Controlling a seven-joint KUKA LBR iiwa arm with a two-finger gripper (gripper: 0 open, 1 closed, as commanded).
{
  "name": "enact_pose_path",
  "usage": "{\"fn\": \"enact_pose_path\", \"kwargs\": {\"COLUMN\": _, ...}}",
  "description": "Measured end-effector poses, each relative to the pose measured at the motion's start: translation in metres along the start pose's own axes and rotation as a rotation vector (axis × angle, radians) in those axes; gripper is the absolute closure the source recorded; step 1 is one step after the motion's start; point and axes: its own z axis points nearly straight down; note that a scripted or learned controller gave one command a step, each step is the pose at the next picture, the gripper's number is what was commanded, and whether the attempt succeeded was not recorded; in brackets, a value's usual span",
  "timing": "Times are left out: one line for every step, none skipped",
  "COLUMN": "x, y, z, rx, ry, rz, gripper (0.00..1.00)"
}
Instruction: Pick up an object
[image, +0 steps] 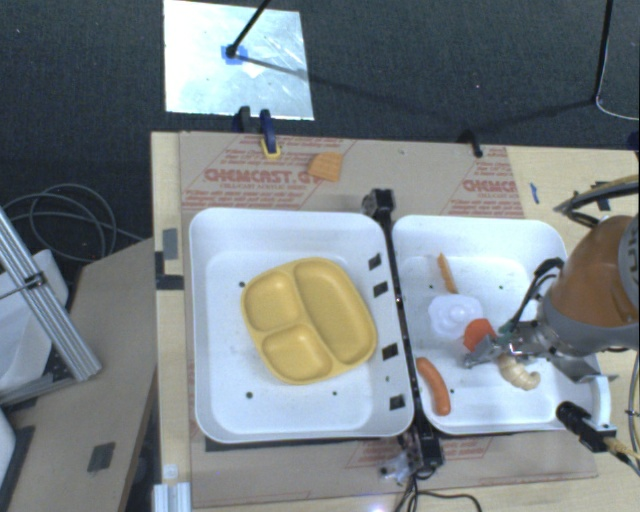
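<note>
The right bin (560, 250) holds several small objects. A thin orange stick (444, 272) lies near its back, and a clear whitish lump (450, 315) sits mid-bin. A small red-orange piece (479, 329) touches the lump's right side. A reddish sausage (434, 385) lies at the front left. A beige knobby piece (519, 373) rests toward the front right. My gripper (487, 351) is low in this bin, just in front of the red-orange piece and left of the beige piece. Nothing is visibly lifted.
The left bin (215, 400) carries a yellow divided plate (308, 318). A black hinged divider (390, 300) runs between the bins. An orange block (325, 166) lies on the cardboard behind them. The arm's orange band (600, 280) hangs over the right bin's right side.
</note>
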Motion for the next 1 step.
{"fn": "enact_pose_path", "kwargs": {"x": 0.0017, "y": 0.0016, "z": -0.0167, "rx": -0.004, "ry": 0.001, "rz": -0.003, "gripper": 1.0}}
